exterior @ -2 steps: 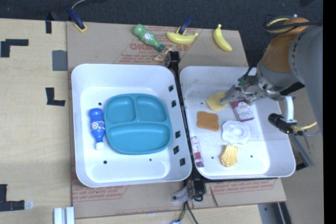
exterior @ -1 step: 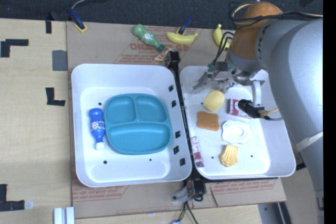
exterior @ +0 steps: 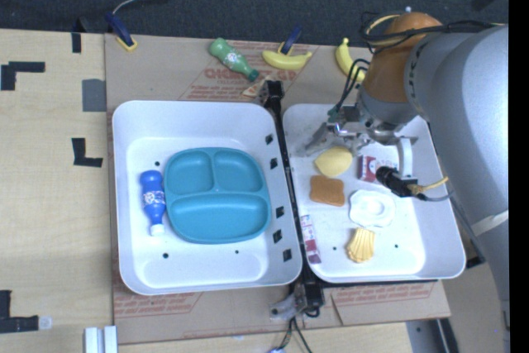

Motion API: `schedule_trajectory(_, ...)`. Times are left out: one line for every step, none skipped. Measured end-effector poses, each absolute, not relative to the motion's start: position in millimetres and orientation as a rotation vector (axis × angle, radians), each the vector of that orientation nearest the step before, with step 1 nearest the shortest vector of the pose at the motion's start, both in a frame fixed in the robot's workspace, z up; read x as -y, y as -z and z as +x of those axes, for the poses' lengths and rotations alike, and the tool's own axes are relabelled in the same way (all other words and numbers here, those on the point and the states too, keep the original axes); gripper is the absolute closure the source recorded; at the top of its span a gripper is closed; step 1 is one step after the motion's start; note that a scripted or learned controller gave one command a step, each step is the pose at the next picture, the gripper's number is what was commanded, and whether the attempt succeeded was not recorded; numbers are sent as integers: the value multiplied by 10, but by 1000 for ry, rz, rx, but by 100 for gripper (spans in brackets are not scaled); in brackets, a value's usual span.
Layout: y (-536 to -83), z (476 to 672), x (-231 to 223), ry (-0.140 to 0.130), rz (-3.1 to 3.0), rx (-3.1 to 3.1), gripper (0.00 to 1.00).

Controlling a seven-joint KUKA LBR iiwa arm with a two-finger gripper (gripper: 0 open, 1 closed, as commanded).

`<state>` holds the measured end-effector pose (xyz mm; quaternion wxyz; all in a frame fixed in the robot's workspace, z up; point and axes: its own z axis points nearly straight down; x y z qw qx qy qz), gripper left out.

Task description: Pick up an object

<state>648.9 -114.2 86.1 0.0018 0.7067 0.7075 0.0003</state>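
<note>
Right bin point(exterior: 430, 256), upper half: gripper point(exterior: 347, 136) poised over lemon point(exterior: 334, 162), grasp state impossible to tell. Toast point(exterior: 327, 192) at lemon's 6 o'clock (nearly touching). Likely failure: round lemon rolling aside, or toast nudged.

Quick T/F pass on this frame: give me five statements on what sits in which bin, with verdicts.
1. The blue divided plate lies in the left bin. True.
2. The blue bottle lies in the right bin. False: it lies in the left bin, beside the plate.
3. The fried egg lies in the right bin. True.
4. The green bottle lies inside a bin. False: it lies on the cardboard behind the bins.
5. The gripper is over the left bin. False: it is over the right bin, near the lemon.
</note>
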Motion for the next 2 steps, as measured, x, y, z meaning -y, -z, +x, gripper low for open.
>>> schedule_trajectory(-860, 6371, 944, 0, 2218, -2221, 0)
schedule_trajectory(-955, 6372, 940, 0, 2218, -2221, 100)
